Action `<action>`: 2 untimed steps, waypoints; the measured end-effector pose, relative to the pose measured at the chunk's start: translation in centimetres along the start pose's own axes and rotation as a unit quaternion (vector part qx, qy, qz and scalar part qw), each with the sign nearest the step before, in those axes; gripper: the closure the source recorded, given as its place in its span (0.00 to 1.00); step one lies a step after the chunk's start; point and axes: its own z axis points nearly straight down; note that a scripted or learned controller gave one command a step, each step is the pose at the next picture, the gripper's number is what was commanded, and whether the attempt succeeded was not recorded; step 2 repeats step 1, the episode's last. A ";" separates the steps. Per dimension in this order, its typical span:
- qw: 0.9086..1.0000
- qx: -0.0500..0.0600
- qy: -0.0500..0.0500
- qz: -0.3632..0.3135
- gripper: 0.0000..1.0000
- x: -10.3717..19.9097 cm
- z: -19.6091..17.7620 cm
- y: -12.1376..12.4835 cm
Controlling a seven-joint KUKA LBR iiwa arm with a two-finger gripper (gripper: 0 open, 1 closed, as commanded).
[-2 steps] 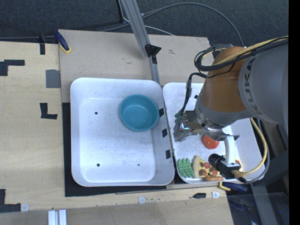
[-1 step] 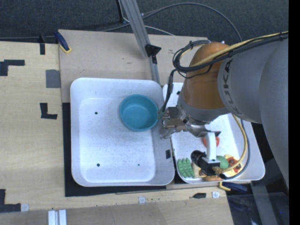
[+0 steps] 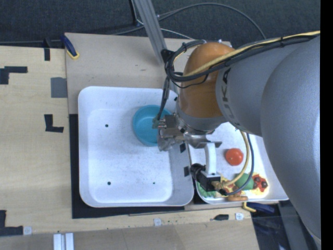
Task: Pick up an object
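At the near edge of the right bin (image 3: pixel 276 194) lies a clutter of small things: a green piece (image 3: pixel 244 183), a yellow piece (image 3: pixel 235 180) and a red one (image 3: pixel 260 183), close together against the near wall. Just beyond them an orange ball (image 3: pixel 233 156) sits alone, with a white upright part of the tool (image 3: pixel 210 159) to its left.

The left bin (image 3: pixel 104 155) is bare over its near and left floor. Its one thing, a blue bowl (image 3: pixel 145 125), sits toward the far right of that bin, and its right side is hidden under the wrist.

The gripper (image 3: pixel 165 139) hangs at the bowl's right rim, touching or very nearly so. Whether the jaws are spread or closed I cannot tell; the metal there is too small and crowded to read, and nothing shows plainly between them. Farther back, the orange band (image 3: pixel 205 79) and the grey arm (image 3: pixel 281 98) cover most of the right bin.

By my judgement the step in hand is the approach or grasp on the bowl, with no lift yet made: the bowl appears to rest on the bin floor. The next move calls for one jaw inside the rim and one outside, a firm close on the thin wall, then a straight rise. A smooth, round rim could slip out sideways if pinched off-centre.
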 end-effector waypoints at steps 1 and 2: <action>1.000 0.000 0.000 0.001 0.00 -0.2 0.0 0.0; 1.000 0.000 0.000 0.001 0.00 -0.2 0.0 0.0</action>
